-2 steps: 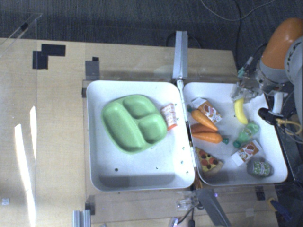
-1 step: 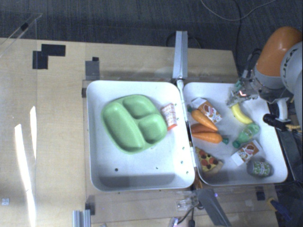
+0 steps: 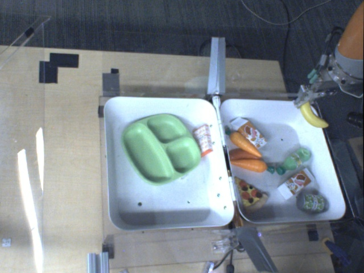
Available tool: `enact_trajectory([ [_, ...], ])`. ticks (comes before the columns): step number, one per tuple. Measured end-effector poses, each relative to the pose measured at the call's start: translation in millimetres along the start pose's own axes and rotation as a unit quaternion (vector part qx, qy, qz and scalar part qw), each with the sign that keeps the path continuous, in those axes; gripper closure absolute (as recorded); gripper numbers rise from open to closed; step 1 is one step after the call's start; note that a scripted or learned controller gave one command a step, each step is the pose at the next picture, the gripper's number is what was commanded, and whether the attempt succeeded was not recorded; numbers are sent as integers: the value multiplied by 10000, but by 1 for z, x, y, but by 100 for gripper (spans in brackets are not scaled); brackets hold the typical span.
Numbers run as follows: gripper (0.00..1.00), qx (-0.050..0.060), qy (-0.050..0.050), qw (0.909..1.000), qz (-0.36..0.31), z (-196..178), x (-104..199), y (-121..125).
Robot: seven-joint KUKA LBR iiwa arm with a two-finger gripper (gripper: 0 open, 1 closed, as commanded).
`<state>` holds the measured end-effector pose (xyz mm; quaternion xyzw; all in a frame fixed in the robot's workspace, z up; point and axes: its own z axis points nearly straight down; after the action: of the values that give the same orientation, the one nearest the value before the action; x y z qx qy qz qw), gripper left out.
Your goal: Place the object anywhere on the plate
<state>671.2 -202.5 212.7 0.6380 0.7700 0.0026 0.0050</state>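
A green plate (image 3: 162, 147) with three compartments lies in the left bin (image 3: 165, 212). My gripper (image 3: 305, 98) hangs over the far right corner of the right bin (image 3: 284, 121), well away from the plate. It is shut on the upper end of a yellow banana (image 3: 314, 116), which slants down to the right from the fingers, above the bin's far right rim.
A small red and white packet (image 3: 203, 140) lies against the plate's right edge. The right bin holds a carton (image 3: 251, 133), two carrots (image 3: 245, 144), a green bottle (image 3: 293, 161), a pizza slice (image 3: 251, 193), another carton (image 3: 297, 183) and a round grey-green item (image 3: 311, 202).
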Motion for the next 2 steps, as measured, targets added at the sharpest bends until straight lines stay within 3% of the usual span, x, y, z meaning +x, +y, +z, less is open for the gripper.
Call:
enact_trajectory([
  [1,100,11,9,9980,-635,28,16,-18],
  [2,100,5,12,9841,-1778,-23,60,-44],
])
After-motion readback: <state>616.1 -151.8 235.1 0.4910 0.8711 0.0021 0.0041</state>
